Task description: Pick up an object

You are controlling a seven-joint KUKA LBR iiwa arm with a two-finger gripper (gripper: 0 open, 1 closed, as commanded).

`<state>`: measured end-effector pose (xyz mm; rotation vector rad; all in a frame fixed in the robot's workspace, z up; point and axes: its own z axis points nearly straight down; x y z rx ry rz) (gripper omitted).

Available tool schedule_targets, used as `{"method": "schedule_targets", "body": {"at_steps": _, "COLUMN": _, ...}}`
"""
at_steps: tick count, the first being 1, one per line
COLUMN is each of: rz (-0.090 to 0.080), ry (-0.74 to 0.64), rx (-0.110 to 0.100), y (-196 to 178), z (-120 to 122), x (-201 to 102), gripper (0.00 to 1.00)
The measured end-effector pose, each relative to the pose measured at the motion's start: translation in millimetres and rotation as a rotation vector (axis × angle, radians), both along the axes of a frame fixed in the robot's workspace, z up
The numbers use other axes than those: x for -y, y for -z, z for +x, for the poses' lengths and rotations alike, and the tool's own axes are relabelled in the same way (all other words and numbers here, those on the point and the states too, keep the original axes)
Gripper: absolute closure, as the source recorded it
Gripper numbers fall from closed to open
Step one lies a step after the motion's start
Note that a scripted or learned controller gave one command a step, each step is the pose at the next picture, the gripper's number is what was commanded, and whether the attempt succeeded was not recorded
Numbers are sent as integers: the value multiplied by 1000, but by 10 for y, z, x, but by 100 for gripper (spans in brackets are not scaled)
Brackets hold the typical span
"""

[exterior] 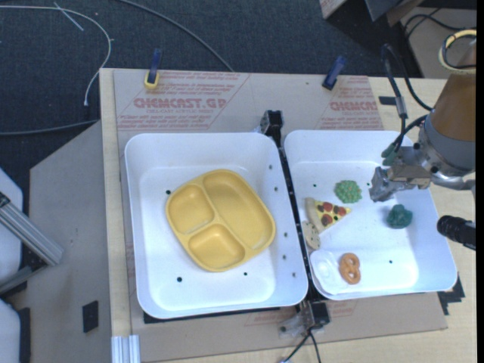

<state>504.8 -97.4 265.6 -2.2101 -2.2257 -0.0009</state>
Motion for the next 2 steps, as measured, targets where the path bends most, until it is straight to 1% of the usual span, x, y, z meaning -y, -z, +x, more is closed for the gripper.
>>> {"method": "schedule_targets", "body": {"at_steps": 1, "rz": -1, "ry": 4, "rx": 1, "y": 188, "z": 17, "x": -486, "gripper": 100}}
{"method": "schedule_targets", "body": {"at_steps": 2, "rz": -1, "ry": 1, "rx": -1, "y": 325, "z": -10, "x": -1047, "gripper": 100}}
